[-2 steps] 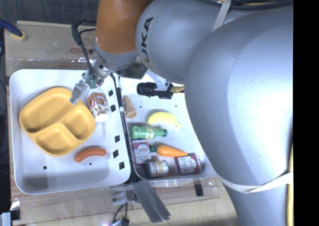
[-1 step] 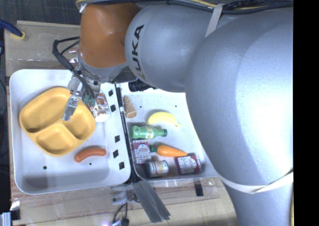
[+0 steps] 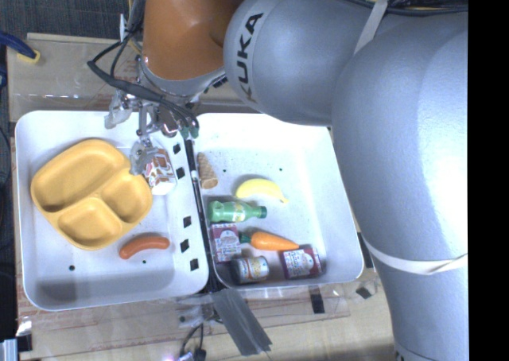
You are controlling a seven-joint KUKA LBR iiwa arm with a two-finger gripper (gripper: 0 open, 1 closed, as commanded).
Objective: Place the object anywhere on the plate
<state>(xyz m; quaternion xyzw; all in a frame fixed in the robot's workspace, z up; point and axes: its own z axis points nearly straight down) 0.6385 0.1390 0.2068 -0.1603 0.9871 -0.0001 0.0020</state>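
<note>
A yellow divided plate (image 3: 87,191) lies in the left bin (image 3: 48,288). A small white and brown carton (image 3: 157,170) sits tilted just off the plate's right rim, close to the wall between the bins. My gripper (image 3: 155,135) hangs directly above the carton, with its tips at the carton's top end. The wrist and its cables hide where they meet, so I cannot make out a grasp. An orange-red sausage (image 3: 145,246) lies on the bin floor below the plate.
The right bin (image 3: 338,216) holds a waffle cone (image 3: 207,170), a yellow banana (image 3: 261,190), a green bottle (image 3: 235,211), a carrot (image 3: 270,240), a can (image 3: 253,269) and a red packet (image 3: 301,262). The large grey arm covers the view's right side.
</note>
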